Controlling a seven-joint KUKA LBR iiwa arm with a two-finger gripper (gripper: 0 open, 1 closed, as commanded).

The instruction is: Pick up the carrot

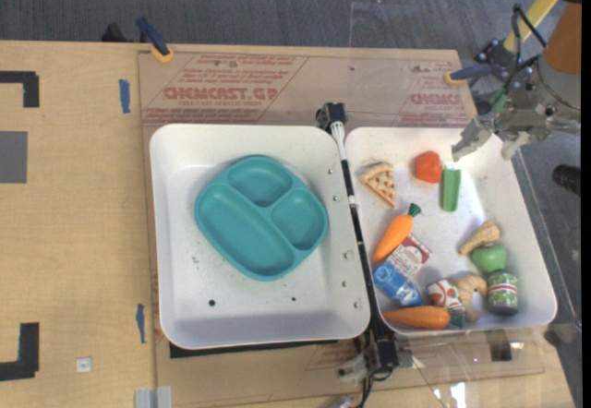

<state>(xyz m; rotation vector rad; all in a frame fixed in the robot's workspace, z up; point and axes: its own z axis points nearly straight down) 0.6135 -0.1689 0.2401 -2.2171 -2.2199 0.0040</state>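
We read red print on the cardboard sheet [277,83] under the bins, well to the left of the gripper [487,140]: one large line looks like "CHEMCAST", trailing letters unclear, smaller lines unreadable. A second red block sits on the same sheet just left of the gripper, too faint to read. The small packet [401,270] below the gripper bears a label we cannot make out.

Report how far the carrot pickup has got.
Done: nothing yet; the carrot lies in the right bin, beside the pizza slice and the blue-and-red packet. In hand: the gripper, open, hovers over the bin's far edge, near the tomato. Left: reach, grasp, lift.
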